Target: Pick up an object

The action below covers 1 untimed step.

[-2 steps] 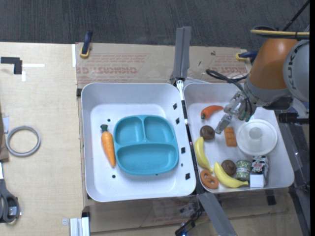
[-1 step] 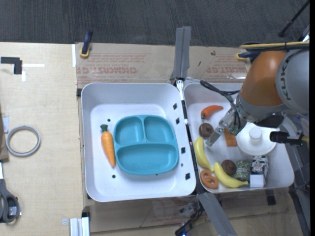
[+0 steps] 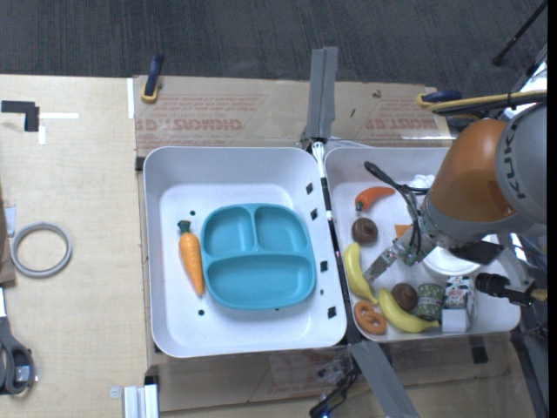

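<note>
You can read red block lettering on the cardboard sheet (image 3: 261, 111) lying under the two bins, along the upper middle of the frame. It is printed upside down from this camera; the left run appears to read "CHEMCAS", though you should treat that as uncertain. A second red run, upper right, is too broken to read. On the grey arm (image 3: 531, 159) at the right edge, you can make out the letters "KU".

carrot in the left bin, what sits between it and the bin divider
The blue three-compartment plate lies between the carrot and the divider, beside the carrot, as the camera view shows.
</note>
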Each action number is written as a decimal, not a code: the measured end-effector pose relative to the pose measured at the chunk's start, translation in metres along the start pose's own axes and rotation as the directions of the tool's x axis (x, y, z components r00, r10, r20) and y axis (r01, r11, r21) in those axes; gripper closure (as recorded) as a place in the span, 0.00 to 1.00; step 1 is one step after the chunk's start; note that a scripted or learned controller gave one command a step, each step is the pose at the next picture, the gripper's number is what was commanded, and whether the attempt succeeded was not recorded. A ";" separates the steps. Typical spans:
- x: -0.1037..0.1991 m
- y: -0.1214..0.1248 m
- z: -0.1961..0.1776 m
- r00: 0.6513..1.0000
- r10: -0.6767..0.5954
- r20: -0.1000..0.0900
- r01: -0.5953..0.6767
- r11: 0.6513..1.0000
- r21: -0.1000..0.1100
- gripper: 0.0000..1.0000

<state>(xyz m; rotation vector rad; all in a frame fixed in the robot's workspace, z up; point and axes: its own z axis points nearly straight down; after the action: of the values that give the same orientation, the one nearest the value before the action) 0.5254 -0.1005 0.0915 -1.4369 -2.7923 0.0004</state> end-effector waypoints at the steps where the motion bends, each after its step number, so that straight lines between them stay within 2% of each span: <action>1: -0.045 0.049 0.000 0.974 0.228 0.003 -0.228 0.974 -0.001 0.00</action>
<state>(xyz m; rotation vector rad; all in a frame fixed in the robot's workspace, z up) 0.5917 -0.1090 0.0919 -1.7501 -2.6110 0.0018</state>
